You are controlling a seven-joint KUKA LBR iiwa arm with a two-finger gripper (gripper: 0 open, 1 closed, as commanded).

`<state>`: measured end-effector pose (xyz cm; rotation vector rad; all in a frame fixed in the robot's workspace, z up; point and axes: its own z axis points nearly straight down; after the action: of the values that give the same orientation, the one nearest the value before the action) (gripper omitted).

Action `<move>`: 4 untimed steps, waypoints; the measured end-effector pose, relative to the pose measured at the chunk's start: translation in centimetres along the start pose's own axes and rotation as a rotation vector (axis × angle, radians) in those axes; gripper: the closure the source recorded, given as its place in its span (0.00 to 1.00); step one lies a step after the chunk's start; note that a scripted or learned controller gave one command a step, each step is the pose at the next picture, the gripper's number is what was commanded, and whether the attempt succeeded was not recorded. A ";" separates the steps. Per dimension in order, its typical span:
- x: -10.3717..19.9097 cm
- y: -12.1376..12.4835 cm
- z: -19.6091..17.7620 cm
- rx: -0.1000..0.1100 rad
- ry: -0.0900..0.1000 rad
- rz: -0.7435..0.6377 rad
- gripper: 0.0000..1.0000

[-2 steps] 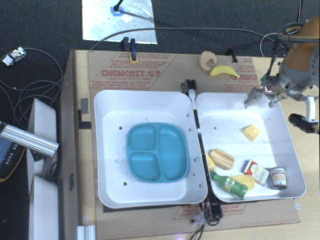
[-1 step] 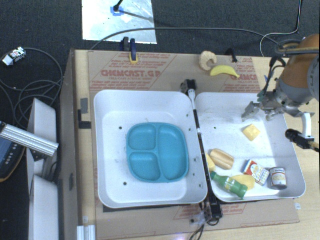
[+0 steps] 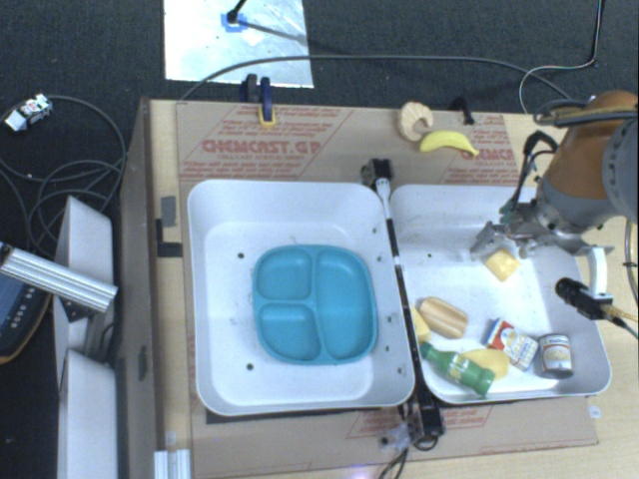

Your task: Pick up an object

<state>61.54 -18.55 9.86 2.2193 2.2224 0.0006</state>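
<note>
**Pincer low over a yellow block in the right bin**

The arm comes in over the right bin's far right corner, and its pincer sits low inside the right bin, just above a pale yellow block. The metal fingers look spread, with the block just below them and not clearly between them; whether they touch it I cannot tell.

The block lies in the middle of the right bin, a little toward its right wall. The far left part of this bin's floor is bare, leaving open room there. The near half is crowded: a bread roll lies near the left wall, a green bottle lies on its side along the near edge, a yellow fruit touches the bottle's far end, a small red and white box sits beside that, and a small can stands in the near right corner.

The left bin holds a blue divided plate at its centre, with a wide margin of white floor on every side.

On the surface beyond the bins' far edge, a banana and a tan round piece lie close together.
</note>
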 end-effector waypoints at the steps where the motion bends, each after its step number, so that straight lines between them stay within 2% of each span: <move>1: 4.2 -0.1 1.0 -0.011 -0.004 -0.003 0.00; 2: -0.6 2.0 -5.6 -0.004 -0.002 0.000 0.00; 3: 0.8 0.5 1.5 0.000 0.000 0.001 0.00; 4: 0.0 -1.0 1.4 0.000 0.000 0.000 0.00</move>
<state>60.54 -18.58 8.46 2.2193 2.2217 0.0007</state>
